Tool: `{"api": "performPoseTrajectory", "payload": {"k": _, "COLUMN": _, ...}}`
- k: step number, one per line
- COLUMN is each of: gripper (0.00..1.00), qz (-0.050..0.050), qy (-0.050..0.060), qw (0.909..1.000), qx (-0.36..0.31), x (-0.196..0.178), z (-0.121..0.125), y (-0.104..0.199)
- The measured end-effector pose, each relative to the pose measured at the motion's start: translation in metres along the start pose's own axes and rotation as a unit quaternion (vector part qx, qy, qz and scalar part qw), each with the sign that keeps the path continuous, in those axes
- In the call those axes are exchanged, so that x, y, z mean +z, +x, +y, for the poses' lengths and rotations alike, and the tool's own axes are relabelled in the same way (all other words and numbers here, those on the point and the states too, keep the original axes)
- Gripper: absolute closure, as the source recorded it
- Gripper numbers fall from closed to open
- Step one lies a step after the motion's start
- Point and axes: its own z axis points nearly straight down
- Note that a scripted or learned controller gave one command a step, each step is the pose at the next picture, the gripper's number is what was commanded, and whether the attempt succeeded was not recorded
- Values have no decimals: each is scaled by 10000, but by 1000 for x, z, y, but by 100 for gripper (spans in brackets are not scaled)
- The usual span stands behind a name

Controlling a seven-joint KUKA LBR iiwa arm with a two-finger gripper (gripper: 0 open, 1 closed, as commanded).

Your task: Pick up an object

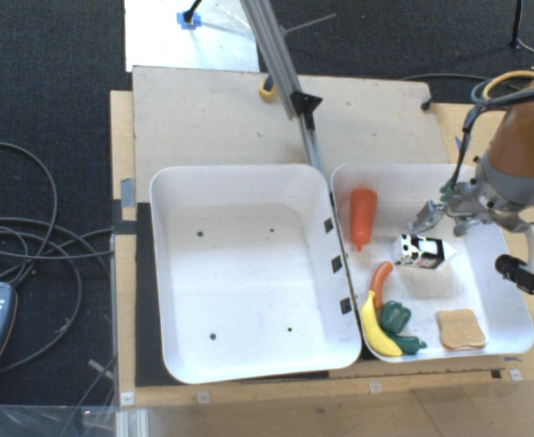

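Observation:
The right bin (512,330) holds several toy items. An orange carrot (362,217) lies at its far left. A small black-and-white carton (421,251) rests in the middle. Along the near left wall sit a red chili (380,276), a yellow banana (376,326) and a green pepper (397,321). A slice of bread (459,329) lies at the front right. My gripper (444,223) hangs open just above and behind the carton, with nothing between its fingers.
The left bin (171,198) sits beside the right one, sharing a middle wall with black clips (337,264). A grey metal pole (276,44) slants over the far side of the bench. A black fitting (521,276) sticks out from the arm over the right bin's right edge.

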Motion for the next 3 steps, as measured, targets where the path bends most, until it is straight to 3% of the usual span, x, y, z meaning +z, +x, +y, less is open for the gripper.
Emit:
{"api": "performPoseTrajectory", "payload": {"k": 1, "gripper": 100, "qz": -8, "qy": -37, "qw": 10000, "qx": -7, "x": -14, "z": 2, "y": 0}}
{"api": "performPoseTrajectory", "payload": {"k": 3, "gripper": 100, "qz": -16, "qy": -60, "qw": 10000, "qx": -26, "x": -125, "z": 1, "y": 6}}
